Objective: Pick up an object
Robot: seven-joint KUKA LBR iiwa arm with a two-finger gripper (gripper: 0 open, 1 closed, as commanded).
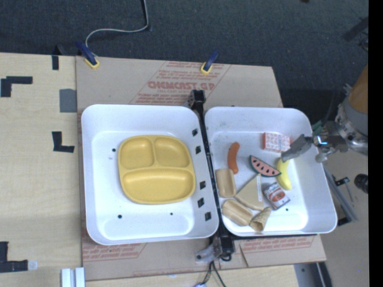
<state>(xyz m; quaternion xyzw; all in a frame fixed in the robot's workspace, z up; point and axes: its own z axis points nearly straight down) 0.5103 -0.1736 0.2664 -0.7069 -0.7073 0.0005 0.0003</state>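
Note:
The right bin (311, 217) holds several toy foods: a red sausage (233, 157), a watermelon slice (264, 167), a red-and-white box (275, 141), a yellow banana (284, 176), a small can (276, 195), a pale wedge (250, 191) and tan bread pieces (225, 182). My gripper (288, 154) reaches in over the bin's right rim. Its tip hangs just above the banana's upper end, right of the watermelon slice and below the box. I see nothing held in it.
The left bin (99, 136) holds a yellow divided plate (157, 167). A black divider (203, 160) runs between the bins. More bread rolls (236, 211) and a cone (260, 219) lie at the right bin's front. The arm's wrist (350, 133) stands beyond the right rim.

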